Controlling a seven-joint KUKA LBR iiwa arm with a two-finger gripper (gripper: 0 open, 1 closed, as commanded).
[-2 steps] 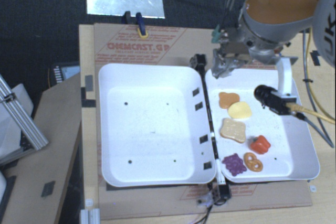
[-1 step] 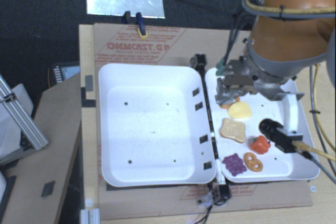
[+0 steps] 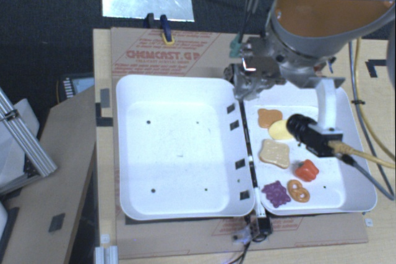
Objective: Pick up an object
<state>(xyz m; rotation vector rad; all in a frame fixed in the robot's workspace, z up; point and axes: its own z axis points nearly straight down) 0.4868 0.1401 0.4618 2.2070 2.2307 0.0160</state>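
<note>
Toast slice, pale tan, flat in right bin, end effector grip state unclear

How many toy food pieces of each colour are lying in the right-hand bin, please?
Orange-brown: 2, a flat piece and a pretzel
Yellow: 1
Tan: 1, a bread slice
Red: 1
Purple: 1, a grape bunch
Total: 6
</note>
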